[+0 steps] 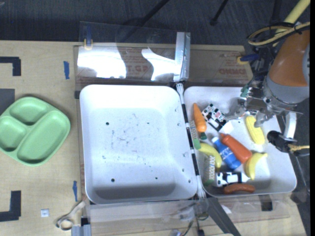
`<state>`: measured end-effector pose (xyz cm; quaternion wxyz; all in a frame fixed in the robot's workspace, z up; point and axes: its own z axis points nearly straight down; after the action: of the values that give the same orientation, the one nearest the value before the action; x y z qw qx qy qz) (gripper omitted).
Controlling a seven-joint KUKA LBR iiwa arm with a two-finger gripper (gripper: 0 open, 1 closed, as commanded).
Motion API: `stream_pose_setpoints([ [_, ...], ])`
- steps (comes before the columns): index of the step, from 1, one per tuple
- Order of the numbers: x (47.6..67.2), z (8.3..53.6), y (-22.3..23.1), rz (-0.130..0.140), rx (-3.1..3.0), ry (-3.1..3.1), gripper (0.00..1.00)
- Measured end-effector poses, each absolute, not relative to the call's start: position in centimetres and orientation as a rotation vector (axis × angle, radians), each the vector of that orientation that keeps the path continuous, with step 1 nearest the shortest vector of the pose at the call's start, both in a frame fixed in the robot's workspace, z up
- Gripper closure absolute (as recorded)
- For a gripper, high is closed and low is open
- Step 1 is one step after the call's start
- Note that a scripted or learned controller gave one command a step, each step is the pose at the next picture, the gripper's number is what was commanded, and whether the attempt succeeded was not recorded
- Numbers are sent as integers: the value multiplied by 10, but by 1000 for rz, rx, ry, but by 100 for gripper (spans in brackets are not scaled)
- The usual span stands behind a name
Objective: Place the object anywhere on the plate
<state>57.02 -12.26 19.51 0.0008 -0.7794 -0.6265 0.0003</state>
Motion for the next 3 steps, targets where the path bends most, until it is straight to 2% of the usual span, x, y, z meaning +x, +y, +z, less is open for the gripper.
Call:
stream_pose_setpoints([
  [1,618,132,-129,-1,-2579,-1797,0],
  [2,577,142,-141,4,-2865,-1283,0],
  [3,519,159,-180,4,-2905,-1187,0],
])
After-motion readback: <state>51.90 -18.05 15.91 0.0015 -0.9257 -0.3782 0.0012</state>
